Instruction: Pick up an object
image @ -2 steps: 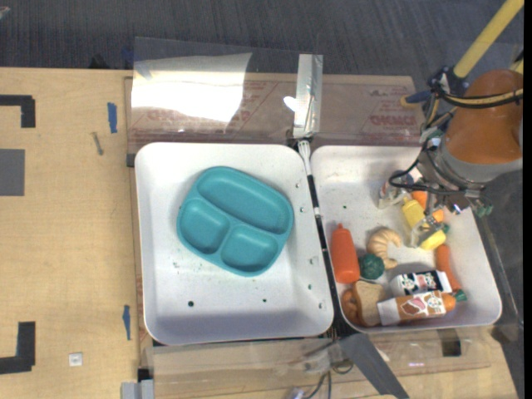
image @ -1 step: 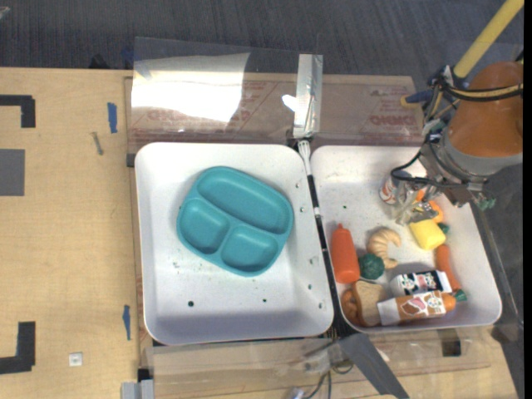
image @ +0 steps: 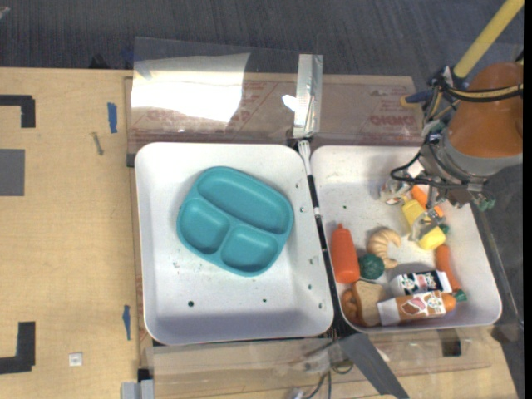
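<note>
A tan wooden bench (image: 66,223) sits on a dark floor, with two white bins on top, side by side.

On the left is the left bin (image: 158,306). A teal plate (image: 236,220) with three little sections lies in its middle, tipped a bit.

Next comes the right bin (image: 357,173), full of toy food. At about 9 o'clock in this bin stands an orange carrot (image: 344,254). Just beside it, near the middle, is a tan garlic bulb (image: 383,241), with a small green thing (image: 371,266) touching it below. At 7 o'clock is a brown bread piece (image: 359,302). At 5 o'clock a white-and-orange bottle (image: 416,306) lies on its side, with a black-and-white pack (image: 420,283) just above it. At 3 o'clock there are yellow pieces (image: 422,225) and a thin orange stick (image: 443,260).

The arm (image: 486,123) comes in at 2 o'clock. The gripper (image: 428,199) hangs down right over the yellow pieces. I cannot tell how it is set; wires and toys hide it.

I think it is at the reach-down step, aiming for a yellow piece. Nothing looks lifted. Next it must pinch just one toy in that crowded spot and lift straight up.
</note>
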You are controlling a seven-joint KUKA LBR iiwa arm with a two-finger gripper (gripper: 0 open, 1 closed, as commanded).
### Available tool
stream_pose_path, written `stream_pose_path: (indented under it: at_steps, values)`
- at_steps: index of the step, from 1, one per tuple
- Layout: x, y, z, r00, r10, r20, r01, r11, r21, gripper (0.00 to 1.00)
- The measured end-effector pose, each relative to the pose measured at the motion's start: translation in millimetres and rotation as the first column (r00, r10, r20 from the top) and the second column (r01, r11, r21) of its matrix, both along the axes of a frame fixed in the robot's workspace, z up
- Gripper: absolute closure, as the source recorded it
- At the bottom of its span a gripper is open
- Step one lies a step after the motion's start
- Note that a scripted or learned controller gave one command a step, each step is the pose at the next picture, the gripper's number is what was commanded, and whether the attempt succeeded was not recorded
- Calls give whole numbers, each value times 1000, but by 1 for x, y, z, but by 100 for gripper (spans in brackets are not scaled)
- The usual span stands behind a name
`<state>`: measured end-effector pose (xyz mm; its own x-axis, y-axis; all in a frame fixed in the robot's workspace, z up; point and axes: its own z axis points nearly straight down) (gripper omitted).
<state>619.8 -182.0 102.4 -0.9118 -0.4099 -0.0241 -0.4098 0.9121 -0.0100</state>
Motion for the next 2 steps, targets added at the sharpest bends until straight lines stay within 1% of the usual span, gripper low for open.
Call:
stream_pose_path:
  at_steps: [1, 2]
  values:
    - [-5, 7, -14, 1000, -20, -15, 20, 1000, 0, 0]
    - [0, 8, 1, 1000, -21, 0, 21, 1000, 0, 100]
